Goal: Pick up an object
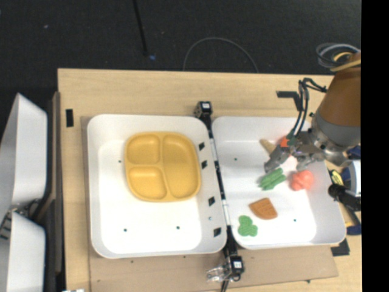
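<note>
Right now the gripper point(290, 158) sits low over the right bin point(243, 140), upper middle area, with the arm point(340, 105) reaching in from the right, orange band above the grey wrist. Fingers spread apart, nothing between them; released. One finger points left-down toward the green piece point(272, 179), the other angles toward the pink lump point(301, 180).

Green piece: elongated, bumpy, bright green, lying tilted, just below the left finger, close to touching; cannot tell if contact. Pink lump: roundish, salmon-pink, just right of the green piece, below the gripper, apart from the fingers by a small gap. A small tan shape point(267, 145) lies on the bin floor just left of the gripper, partly hidden by it.

Further down the same bin: brown piece point(263, 208), flat, wedge-like, orange-brown, below the green piece and apart from it. Green clump point(247, 225), darker green, knobbly, near the bin's lower left corner, just left-below the brown piece.

Left bin point(109, 224) holds a yellow tray point(163, 166) with three compartments, sitting in the upper middle, well apart from the gripper. Both bins rest side by side on the wooden bench point(134, 90), clips along the seam between them.
</note>
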`<control>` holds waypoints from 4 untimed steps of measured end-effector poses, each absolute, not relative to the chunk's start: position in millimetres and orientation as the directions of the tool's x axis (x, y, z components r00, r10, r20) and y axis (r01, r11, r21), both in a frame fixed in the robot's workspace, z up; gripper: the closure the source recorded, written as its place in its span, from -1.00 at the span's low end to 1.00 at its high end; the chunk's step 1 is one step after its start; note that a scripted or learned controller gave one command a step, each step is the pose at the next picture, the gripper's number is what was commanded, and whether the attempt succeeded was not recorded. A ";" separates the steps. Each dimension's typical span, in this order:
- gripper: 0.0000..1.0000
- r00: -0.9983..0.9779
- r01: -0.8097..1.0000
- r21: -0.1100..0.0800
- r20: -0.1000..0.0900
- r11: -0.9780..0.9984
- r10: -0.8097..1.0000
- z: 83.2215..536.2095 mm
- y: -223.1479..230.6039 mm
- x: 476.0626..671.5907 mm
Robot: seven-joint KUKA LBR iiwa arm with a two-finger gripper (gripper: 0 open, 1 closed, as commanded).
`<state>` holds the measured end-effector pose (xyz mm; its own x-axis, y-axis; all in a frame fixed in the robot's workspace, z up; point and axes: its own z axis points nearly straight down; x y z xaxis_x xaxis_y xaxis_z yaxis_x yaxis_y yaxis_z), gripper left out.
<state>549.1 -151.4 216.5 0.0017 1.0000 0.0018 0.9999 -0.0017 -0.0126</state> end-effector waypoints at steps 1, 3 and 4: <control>-1.00 -0.002 1.000 0.001 0.000 0.002 1.000 224.1 -151.0 552.0; -1.00 0.003 1.000 -0.004 -0.001 -0.003 1.000 115.6 -156.8 558.5; -1.00 0.006 1.000 0.010 -0.005 -0.006 1.000 106.0 -159.5 562.0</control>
<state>562.0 -159.5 106.0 0.0063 1.0000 -0.0055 0.9999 -0.0062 0.0102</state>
